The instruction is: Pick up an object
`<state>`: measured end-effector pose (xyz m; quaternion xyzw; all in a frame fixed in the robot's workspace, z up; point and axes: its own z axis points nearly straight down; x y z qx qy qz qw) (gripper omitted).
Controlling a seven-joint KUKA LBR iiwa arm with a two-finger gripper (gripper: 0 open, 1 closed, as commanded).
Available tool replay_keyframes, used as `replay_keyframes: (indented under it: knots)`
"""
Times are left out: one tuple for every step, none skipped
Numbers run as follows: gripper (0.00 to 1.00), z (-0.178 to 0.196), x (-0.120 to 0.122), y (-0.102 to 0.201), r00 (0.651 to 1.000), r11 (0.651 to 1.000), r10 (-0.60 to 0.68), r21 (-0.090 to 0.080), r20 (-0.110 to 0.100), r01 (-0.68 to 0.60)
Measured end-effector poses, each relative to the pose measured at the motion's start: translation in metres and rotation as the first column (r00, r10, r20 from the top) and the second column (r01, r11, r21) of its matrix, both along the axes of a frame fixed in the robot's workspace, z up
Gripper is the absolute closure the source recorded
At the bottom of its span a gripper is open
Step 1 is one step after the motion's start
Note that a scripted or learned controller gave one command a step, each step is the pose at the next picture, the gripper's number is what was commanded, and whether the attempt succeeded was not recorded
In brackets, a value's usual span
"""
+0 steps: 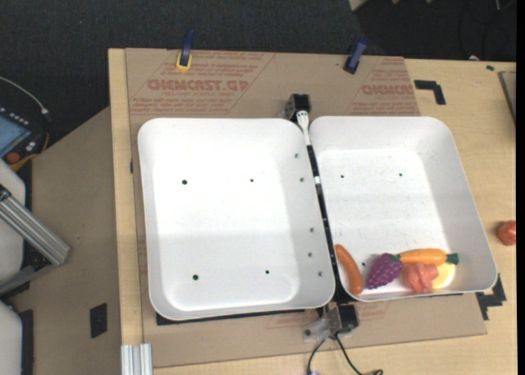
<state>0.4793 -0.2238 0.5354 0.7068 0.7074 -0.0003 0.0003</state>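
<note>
Toy food is crowding the near edge of the right bin (426, 144) as two white bins are sitting side by side on my bench (82, 201).

One sausage (349, 270), one grape bunch (383, 271), one carrot (426, 256) and one pink piece (417, 277) are lying touching; a yellow piece (444, 276) is peeking behind. The left bin (221, 209) is lying alongside. My pincer's state: cannot tell.

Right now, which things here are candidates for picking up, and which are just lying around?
For the job:
purple grapes
orange carrot
sausage
pinkish-red piece
yellow piece
right bin

Lying about:
left bin
two blue clamps
red object outside the bins
</note>
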Motion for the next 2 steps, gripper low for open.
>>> replay_keyframes:
  knots:
    - [1.00,0.0000,0.0000,0.0000,1.000,1.000,0.000,0.000,0.000,0.000]
    - [1.00,0.0000,0.0000,0.0000,1.000,1.000,0.000,0.000,0.000,0.000]
